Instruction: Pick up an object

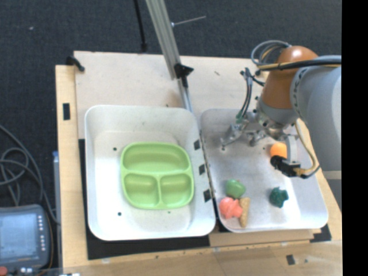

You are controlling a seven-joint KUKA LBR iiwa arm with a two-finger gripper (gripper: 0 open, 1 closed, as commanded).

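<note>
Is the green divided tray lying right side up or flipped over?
Right side up: the green divided tray shows its three hollow compartments, lying flat in the left bin.

A single fixed camera looks down from above the bench at a slant, far enough back to take in both white bins whole. The left bin fills the centre and lower left of the frame; the right bin sits at centre right and lower right. Dark floor shows across the top and down the left edge. The arm enters from the right edge, at upper right of the frame.
</note>
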